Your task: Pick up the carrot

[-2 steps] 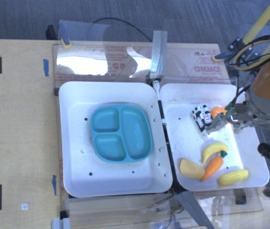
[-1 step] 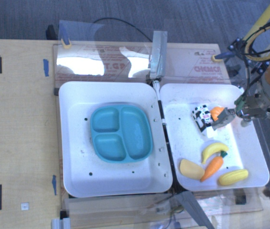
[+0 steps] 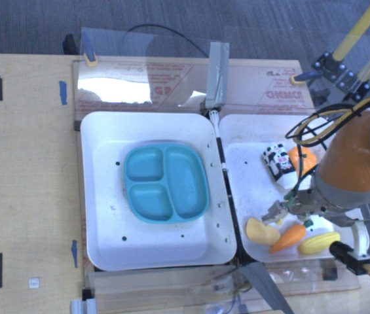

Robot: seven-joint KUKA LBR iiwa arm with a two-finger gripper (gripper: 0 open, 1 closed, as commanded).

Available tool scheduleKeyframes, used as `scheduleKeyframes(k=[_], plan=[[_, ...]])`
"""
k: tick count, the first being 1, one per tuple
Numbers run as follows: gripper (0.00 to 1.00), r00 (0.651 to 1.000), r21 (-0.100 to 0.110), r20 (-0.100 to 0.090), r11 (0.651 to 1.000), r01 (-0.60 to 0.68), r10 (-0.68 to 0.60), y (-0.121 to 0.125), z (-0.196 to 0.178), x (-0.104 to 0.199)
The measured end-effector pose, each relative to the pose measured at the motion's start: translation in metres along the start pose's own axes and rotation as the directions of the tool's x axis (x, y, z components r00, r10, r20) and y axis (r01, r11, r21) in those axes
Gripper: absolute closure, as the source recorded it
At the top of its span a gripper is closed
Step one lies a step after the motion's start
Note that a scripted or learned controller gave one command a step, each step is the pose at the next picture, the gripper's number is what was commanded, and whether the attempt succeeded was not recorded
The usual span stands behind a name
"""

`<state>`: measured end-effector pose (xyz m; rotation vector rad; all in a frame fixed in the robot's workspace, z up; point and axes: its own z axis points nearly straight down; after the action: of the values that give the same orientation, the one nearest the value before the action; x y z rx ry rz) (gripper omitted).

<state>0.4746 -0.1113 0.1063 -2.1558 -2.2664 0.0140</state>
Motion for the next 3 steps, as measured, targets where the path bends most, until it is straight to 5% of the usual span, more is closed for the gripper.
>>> scheduleKeyframes(k=[1, 2, 3], plan=[[0.0, 0.991, -0.025, 0.014, 0.991, 0.134, -0.134, -0.004, -0.249, -0.114], [0.0, 0.986, -0.009, 0.003, 0.986, 0.166, -0.166, -0.004, -0.16, -0.111], [0.0, 0.986, -0.016, 0.007, 0.986, 0.165, -0.165, -0.003, -0.164, -0.112]])
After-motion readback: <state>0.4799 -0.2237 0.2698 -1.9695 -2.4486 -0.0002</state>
